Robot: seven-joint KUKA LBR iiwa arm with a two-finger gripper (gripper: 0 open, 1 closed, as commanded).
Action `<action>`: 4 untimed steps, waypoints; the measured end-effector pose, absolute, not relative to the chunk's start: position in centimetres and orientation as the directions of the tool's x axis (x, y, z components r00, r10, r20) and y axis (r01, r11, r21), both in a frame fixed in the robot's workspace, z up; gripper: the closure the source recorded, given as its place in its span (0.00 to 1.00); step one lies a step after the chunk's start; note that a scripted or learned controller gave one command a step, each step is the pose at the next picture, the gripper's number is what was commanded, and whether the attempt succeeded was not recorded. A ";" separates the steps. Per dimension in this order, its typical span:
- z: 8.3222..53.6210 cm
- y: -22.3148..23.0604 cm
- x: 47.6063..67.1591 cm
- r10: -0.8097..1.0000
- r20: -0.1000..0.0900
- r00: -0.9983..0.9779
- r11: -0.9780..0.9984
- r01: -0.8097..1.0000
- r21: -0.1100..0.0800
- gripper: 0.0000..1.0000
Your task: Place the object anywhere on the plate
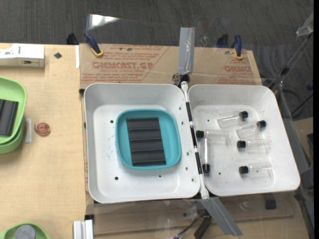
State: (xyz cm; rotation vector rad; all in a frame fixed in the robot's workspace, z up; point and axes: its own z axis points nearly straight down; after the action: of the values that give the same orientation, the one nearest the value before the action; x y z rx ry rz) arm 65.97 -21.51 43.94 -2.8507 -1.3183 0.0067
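A teal square plate (122, 139) with rounded corners lies in the middle of the left white bin (99, 153). A black ribbed slab (146, 141) rests flat on the plate and covers most of its floor. In the right white bin (281, 176) lie several clear vials with black caps. One vial (233, 118) lies near the back, another (255, 171) near the front, and a third (203, 151) lies along the divider between the bins.
A cardboard sheet (164, 63) held by clamps stands behind the bins. On the wooden bench to the left are a green dish (12, 133) holding a dark item, a white box (22, 56) and a small copper disc (43, 129).
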 end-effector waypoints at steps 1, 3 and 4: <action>43.9 -21.4 65.2 0.699 -0.005 0.715 -0.715 0.699 -0.005 0.00; 43.9 -22.1 65.3 0.498 -0.004 0.867 -0.867 0.498 -0.003 0.00; 43.8 -22.2 65.1 0.386 -0.006 0.922 -0.922 0.386 -0.003 0.00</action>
State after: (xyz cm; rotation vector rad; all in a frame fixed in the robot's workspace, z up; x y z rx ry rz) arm 65.07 -22.24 43.82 -3.0780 -0.6181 0.0105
